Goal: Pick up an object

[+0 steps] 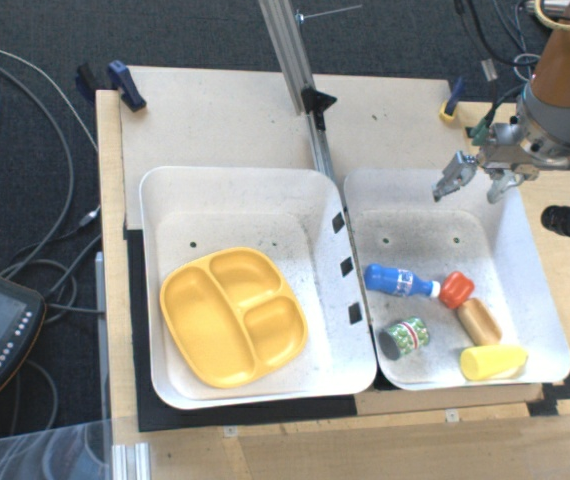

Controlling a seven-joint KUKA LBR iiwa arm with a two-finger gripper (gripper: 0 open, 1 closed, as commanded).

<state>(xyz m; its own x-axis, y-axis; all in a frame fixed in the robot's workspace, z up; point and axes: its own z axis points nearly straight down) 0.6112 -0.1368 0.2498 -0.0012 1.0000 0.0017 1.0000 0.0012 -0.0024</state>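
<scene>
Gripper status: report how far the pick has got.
Done: nothing lifted yet. The blue bottle, green can, brown bottle and yellow block all lie in the right bin. In hand: the gripper hangs open over that bin's far edge, holding nothing. Left: descend, grasp, lift.

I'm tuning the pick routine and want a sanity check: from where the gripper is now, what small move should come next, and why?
Probably a short travel toward the camera, then a descent. The gripper hangs open over the back rim of the right bin, holding nothing, while the blue bottle, green can and yellow block all lie nearer the front. The bottle looks nearest.
</scene>
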